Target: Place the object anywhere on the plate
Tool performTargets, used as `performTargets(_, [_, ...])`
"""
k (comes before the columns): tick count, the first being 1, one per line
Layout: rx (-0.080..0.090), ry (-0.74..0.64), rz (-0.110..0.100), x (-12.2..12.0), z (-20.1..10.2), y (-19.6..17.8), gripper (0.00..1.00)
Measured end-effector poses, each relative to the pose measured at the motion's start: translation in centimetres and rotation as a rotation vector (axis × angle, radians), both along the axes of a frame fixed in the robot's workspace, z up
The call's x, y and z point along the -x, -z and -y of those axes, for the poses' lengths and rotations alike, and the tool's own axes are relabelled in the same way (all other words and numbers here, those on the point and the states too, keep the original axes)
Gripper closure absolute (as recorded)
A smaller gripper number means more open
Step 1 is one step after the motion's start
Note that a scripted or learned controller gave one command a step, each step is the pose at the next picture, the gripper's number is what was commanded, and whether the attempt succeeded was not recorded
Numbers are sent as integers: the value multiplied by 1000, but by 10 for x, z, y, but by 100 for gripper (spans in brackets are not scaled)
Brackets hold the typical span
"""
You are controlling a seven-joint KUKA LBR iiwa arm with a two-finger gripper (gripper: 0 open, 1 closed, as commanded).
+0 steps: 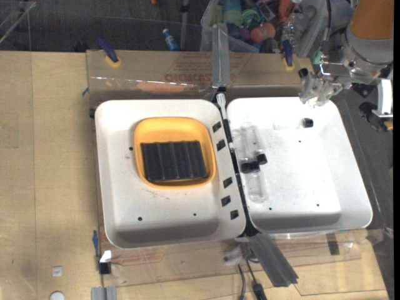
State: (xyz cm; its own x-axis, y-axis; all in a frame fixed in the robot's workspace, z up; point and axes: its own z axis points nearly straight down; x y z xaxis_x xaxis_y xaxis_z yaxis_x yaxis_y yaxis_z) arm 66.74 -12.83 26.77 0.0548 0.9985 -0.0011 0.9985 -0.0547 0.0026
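Two white bins, one plate, one dark object on it; one arm at 2 o'clock.

We count two bins: left bin (112, 167) holds one orange plate (145, 132) with one black ribbed object (173, 161) lying flat on it, centred. Right bin (325, 167) holds one clear item (252, 167) at its 9 o'clock edge. One gripper (315, 91) hovers over the right bin's 1 o'clock rim; we cannot tell its opening.

Even, fairly bright light from above washes out the two white bins (294, 167), which glare slightly. Shadows stay soft and short; the whole picture looks grainy, and the arm (372, 17) is blurred.
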Motion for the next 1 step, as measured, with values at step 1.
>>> performTargets(1, [1, -36, 1, 0, 16, -25, 100])
